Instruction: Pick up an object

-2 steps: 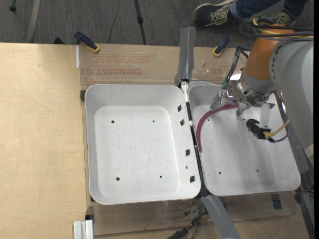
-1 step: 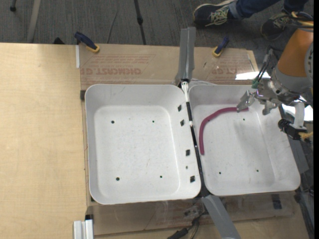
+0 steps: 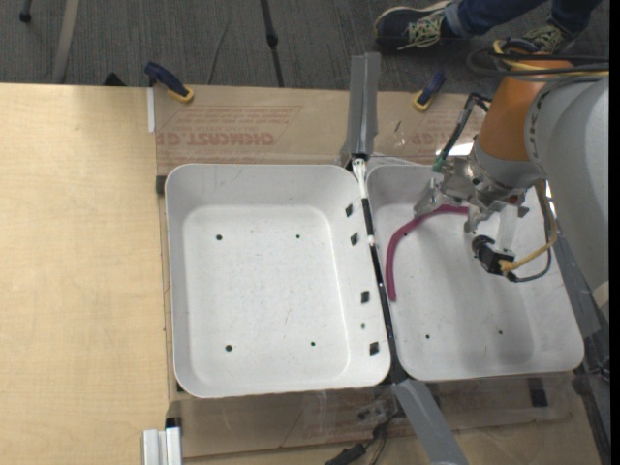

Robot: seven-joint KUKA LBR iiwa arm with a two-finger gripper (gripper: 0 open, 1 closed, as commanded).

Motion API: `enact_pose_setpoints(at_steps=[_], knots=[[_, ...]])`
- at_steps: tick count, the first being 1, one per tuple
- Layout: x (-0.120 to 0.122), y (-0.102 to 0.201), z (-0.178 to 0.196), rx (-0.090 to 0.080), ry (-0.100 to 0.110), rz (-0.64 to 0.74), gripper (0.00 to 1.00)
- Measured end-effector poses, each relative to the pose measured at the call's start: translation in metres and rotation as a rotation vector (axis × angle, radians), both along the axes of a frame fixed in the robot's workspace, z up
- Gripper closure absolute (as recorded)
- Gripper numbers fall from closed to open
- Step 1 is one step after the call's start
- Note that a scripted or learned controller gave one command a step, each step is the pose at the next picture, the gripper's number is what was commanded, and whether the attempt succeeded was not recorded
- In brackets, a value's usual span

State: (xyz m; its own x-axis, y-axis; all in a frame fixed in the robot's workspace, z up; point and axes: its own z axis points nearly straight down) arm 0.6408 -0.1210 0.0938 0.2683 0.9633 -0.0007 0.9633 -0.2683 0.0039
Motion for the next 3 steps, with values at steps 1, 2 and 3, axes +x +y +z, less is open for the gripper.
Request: enact_pose_setpoints(at_steps=[1, 2, 3], knots=[[0.018, -0.056, 0.057, -0.001, 0.003, 0.043, 0.00], [0.013, -0.009, -0.001, 0.000, 0.002, 0.176, 0.00], [0.020, -0.087, 0.000, 0.009, 0.004, 0.291, 0.00]])
